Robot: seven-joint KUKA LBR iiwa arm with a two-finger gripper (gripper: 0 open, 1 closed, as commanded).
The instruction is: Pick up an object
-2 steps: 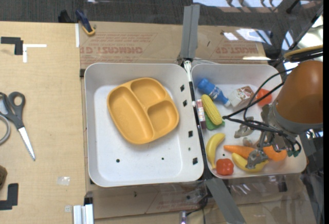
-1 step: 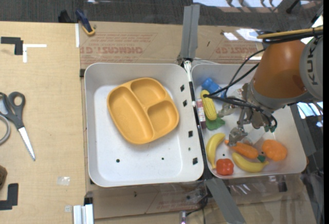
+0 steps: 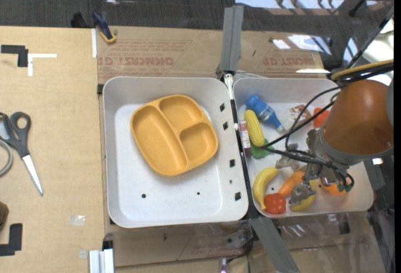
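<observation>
My claw (image 3: pixel 305 190) is low in the right bin (image 3: pixel 294 87), down among the toy food at its near end. From this slanted view the orange band and wrist hang over most of it, and the metal parts below blur into the pile, so I cannot tell whether it is released, clenched or grasping anything. I see nothing clearly caught by it, so I won't count anything as picked.

Just around the claw: an orange carrot (image 3: pixel 288 184) lies slanted right beside it, touching or nearly so. A yellow banana (image 3: pixel 264 181) curves just to the left of the carrot, and a red tomato-like piece (image 3: pixel 274 203) sits at the banana's lower end against the near wall. Another yellow piece (image 3: pixel 303 203) lies right under the claw, and something orange (image 3: pixel 332 186) shows on its right side, partly hidden by cabling.

Further out, toward the far end of the same bin, a corn cob (image 3: pixel 254 127) lies next to a blue bottle (image 3: pixel 263 111), both well apart from the claw.

The left bin (image 3: pixel 119 159) holds a yellow divided plate (image 3: pixel 174 134), untouched by the arm. On the bench to the left lie scissors (image 3: pixel 24 148).

My judgement: the reach and descent look done, and the arm is at grasp height over the carrot and the yellow piece. What remains is a confirmed closure on one item and a lift clear of the bin; nothing here shows an object off the floor yet.
</observation>
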